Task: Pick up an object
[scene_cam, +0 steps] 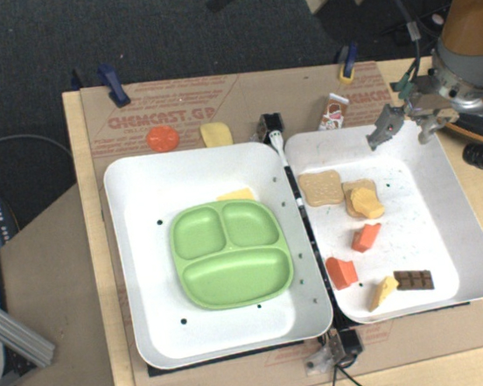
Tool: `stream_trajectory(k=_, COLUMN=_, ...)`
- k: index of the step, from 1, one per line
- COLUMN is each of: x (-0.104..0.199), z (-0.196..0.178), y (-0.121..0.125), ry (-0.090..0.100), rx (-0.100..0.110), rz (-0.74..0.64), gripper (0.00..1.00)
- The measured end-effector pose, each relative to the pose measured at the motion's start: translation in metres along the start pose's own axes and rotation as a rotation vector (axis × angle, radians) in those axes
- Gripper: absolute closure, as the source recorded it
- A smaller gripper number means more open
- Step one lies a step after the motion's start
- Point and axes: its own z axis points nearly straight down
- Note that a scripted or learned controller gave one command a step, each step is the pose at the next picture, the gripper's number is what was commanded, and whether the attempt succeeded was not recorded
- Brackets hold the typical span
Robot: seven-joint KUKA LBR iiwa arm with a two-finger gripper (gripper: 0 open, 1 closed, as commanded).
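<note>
My gripper (407, 126) hangs open over the far right corner of the right bin (455, 204), its two fingers spread with nothing between them. Below and left of it in that bin lie a tan cracker (320, 189), a yellow-brown bun piece (365, 200), a red-orange wedge (366, 237), a red block (341, 272), a yellow cheese piece (382, 292) and a brown chocolate bar (414, 280). All of these lie apart from the gripper.
The left bin (142, 245) holds a green divided tray (230, 253) with a pale yellow piece (237, 195) at its far edge. On the board behind the bins lie an orange disc (163, 139), a yellow piece (216, 134) and a small carton (332, 112).
</note>
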Motion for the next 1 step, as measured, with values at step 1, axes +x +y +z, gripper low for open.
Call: stream_trajectory(k=1, x=-0.0007, z=0.1327, y=-0.0602, ry=0.004, rx=0.017, rz=0.003, gripper=0.00)
